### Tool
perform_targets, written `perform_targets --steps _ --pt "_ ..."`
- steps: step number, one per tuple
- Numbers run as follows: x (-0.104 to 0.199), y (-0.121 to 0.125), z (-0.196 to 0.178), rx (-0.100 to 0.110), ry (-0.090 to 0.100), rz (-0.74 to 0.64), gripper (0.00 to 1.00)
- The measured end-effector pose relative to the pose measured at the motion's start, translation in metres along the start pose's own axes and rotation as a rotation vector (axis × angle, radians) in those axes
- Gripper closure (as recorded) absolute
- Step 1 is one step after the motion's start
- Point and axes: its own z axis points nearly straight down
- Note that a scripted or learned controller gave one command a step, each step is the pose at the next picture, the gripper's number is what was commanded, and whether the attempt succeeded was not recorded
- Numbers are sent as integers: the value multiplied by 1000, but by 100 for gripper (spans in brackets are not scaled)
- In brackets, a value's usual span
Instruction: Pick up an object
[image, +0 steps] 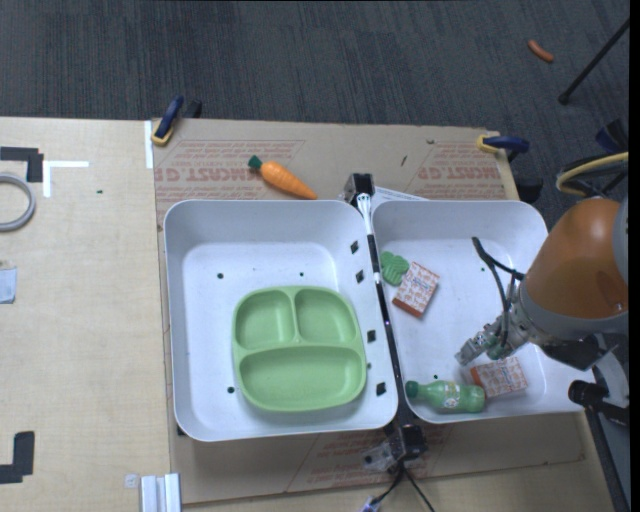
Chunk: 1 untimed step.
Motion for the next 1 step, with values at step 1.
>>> perform_targets --steps 1 --pt "60 30 -90 2 1 141 100"
